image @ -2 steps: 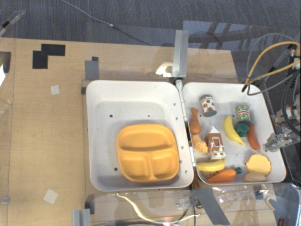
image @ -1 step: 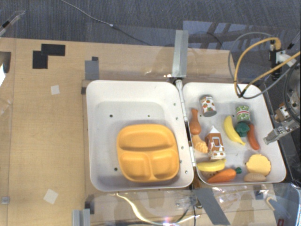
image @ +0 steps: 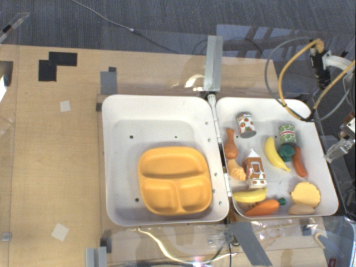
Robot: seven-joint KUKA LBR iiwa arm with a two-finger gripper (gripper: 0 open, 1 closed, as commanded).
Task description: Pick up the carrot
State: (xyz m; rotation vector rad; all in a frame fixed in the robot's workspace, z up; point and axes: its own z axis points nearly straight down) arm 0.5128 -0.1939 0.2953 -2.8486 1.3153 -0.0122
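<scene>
1. The carrot is seen lying at the near edge of the right bin, just below a banana.
2. An orange tray is held in the left bin.
3. The tool's state cannot be told.

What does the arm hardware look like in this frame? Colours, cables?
At the right edge, what is likely the tool appears as a pale grey, angular metal piece under a white-and-dark block. Above, yellow hoses loop beside thin dark cables up to a black-and-white fitting.
</scene>
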